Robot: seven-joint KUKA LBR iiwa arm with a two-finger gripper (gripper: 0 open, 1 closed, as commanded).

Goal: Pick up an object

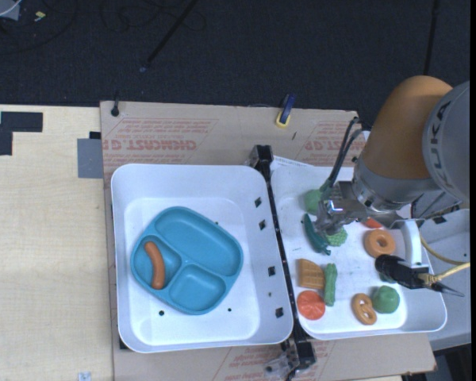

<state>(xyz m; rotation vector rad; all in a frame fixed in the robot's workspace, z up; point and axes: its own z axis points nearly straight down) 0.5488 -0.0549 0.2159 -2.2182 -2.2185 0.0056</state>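
The jaws hang low in the right bin [428,324], whether apart or together I cannot tell. A green toy [334,236] lies right beneath them, a doughnut [378,243] just beside.

Blue tray [210,248] with orange sausage [155,263] — white bins [131,189] — red tomato [310,305], green ball [386,298].

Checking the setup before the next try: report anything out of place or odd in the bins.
Nothing looks spilled or damaged. The sausage lies in one compartment of the blue tray in the left bin. The other toy foods lie loose in the right bin, with the end effector low among them.
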